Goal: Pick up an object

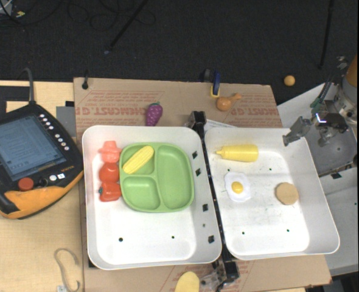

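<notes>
Dark floor (167, 29), wooden bench (27, 248), cardboard sheet (179, 102)

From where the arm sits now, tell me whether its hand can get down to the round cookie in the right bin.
Probably yes. The cookie lies flat by itself on the floor of the right bin, apart from the fried egg and the mustard bottle. The hand sits at that bin's upper right edge, with nothing between them.
</notes>
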`<control>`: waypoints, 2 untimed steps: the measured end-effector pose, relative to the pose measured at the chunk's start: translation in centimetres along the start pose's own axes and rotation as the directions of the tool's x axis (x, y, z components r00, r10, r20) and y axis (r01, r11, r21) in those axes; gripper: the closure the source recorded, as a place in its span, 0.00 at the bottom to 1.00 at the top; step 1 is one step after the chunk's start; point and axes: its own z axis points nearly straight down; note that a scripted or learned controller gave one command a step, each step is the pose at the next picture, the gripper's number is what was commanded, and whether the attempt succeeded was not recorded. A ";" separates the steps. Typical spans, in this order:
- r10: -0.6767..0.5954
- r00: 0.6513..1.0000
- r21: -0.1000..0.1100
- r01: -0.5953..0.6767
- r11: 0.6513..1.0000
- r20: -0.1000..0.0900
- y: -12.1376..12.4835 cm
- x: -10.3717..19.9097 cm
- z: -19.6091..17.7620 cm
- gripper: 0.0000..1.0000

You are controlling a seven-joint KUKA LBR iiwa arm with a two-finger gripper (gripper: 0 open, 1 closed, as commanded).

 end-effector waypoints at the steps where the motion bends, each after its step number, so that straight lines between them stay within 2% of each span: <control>1: -0.002 1.000 -0.012 0.002 1.000 0.003 0.2 0.0 -0.8 0.00; 2: 0.000 1.000 -0.008 0.000 1.000 0.001 0.1 0.7 4.0 0.00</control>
